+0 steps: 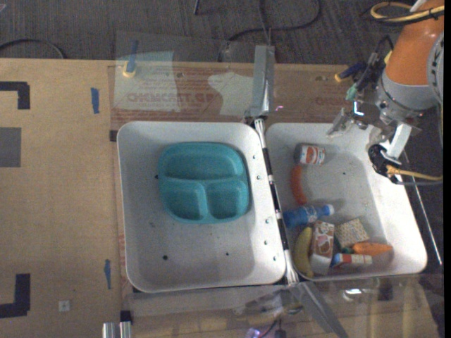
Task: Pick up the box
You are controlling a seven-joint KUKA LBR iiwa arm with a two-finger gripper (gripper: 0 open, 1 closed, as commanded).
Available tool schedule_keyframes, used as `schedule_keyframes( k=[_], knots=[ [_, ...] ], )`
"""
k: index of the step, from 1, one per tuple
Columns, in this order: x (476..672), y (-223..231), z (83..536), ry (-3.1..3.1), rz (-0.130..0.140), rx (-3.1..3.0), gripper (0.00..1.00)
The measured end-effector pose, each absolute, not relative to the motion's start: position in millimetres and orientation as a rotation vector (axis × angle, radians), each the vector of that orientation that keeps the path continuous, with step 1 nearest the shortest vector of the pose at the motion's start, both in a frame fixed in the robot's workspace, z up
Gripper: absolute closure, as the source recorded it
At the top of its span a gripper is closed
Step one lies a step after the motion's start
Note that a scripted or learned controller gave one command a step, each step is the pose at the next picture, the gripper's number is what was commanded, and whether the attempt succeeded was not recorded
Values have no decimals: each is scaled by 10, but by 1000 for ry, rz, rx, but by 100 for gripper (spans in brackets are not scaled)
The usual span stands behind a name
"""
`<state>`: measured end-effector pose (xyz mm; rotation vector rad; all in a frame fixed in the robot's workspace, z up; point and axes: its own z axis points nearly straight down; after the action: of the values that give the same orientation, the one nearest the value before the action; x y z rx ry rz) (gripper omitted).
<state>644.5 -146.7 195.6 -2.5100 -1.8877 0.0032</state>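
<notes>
The box (323, 240) is a small carton with a red and brown print. It lies in the front part of the right bin (394, 196), wedged between a banana (303, 251) and a tan cracker-like square (351, 229). My gripper (368, 124) hangs over the bin's back right corner, below the orange band of the arm (416, 55). It is well away from the box and nothing shows in it.
The right bin also holds a small can (310, 154), a red sausage (297, 183), a blue bottle (308, 214), a carrot (372, 248) and a white tube (352, 260), all packed near the box. A teal divided tray (203, 180) lies in the left bin (141, 245).
</notes>
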Motion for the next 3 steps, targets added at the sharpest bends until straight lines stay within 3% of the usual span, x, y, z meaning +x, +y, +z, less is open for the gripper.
schedule_keyframes(
  k=[1,2,3],
  knots=[
    [6461,-1859,1939,-1884,-1,-2518,0],
    [6122,-1700,1323,-1772,2,-2592,0],
    [6126,-1717,1430,-1768,-2,-2596,100]
  ],
)
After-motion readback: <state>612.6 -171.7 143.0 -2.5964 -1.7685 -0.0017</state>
